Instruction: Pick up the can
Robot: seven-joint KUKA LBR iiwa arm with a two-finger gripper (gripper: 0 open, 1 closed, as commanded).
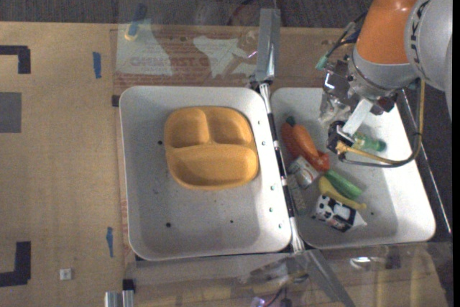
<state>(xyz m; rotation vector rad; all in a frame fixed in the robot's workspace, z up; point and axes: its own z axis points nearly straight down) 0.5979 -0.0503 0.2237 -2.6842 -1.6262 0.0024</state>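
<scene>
The can (302, 172) is small and silvery. It lies on its side by the left wall of the right bin (402, 216), just below the lower end of an orange carrot (305, 144). My gripper (331, 110) hangs over the upper middle of the right bin, above and to the right of the can and well apart from it. Nothing shows in its grasp.
Just right of the can lie a yellow and green vegetable (341, 188) and a black and white carton (335, 213). A green item (371, 145) lies under the wrist. The left bin (144, 212) holds a yellow divided plate (210, 147).
</scene>
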